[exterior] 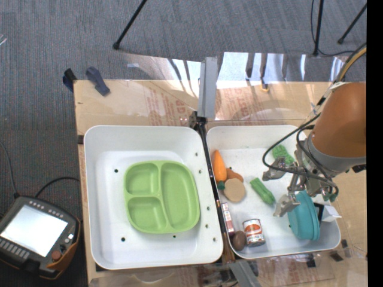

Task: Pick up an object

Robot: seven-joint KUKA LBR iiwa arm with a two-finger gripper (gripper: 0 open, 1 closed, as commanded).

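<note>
My gripper (291, 203) hangs in the right bin (251, 137), grasp state unclear, just beside the teal bowl (304, 217) at the near right corner, which I judge light, stiff and slick, best pinched across its thin rim.

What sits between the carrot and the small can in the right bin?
In the camera view, a round tan disc lies between the carrot and the can, close below the carrot; bare bin floor follows down to the can.
</note>
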